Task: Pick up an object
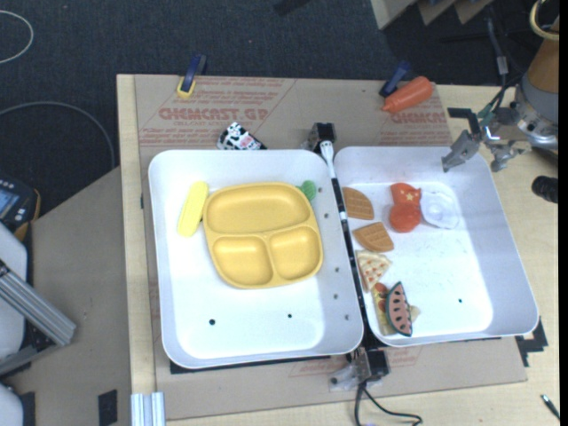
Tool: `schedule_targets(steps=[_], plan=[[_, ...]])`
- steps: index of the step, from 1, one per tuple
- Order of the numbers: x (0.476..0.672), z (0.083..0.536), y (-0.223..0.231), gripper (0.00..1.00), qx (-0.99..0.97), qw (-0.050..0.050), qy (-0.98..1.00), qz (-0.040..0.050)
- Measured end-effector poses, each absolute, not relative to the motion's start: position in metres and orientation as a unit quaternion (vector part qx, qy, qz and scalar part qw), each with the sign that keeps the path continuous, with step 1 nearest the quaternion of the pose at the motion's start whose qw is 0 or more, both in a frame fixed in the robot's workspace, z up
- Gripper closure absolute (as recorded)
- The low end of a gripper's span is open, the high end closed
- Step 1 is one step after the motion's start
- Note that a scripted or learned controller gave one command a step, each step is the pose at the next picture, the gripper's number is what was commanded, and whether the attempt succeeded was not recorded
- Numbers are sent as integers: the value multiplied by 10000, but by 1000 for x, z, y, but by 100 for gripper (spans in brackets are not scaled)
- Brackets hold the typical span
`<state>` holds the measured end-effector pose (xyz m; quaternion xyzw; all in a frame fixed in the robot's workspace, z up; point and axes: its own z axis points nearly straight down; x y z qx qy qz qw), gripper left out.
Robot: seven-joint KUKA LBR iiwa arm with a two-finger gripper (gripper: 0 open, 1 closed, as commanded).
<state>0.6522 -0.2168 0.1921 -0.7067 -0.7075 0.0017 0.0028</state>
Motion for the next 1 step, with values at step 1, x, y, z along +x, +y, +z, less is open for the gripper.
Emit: schedule_targets(steps=[1], plan=[[643, 131, -214, 0, -7070, 37, -7072, 20]])
